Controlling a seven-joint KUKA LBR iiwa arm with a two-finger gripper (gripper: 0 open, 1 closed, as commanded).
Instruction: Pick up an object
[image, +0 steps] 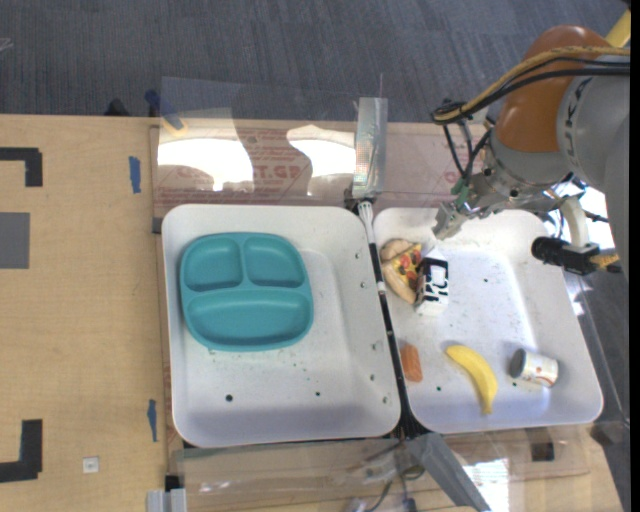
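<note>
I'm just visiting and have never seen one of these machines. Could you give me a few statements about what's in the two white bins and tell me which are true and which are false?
1. A teal divided plate lies in the left bin. True.
2. The banana lies on the teal plate. False: it lies in the right bin, near the front.
3. A small cup lies on its side to the right of the banana. True.
4. The end effector is gripping the banana. False: it is over the back of the right bin, well apart from the banana.
5. An orange piece lies near the divider between the bins. True.
</note>
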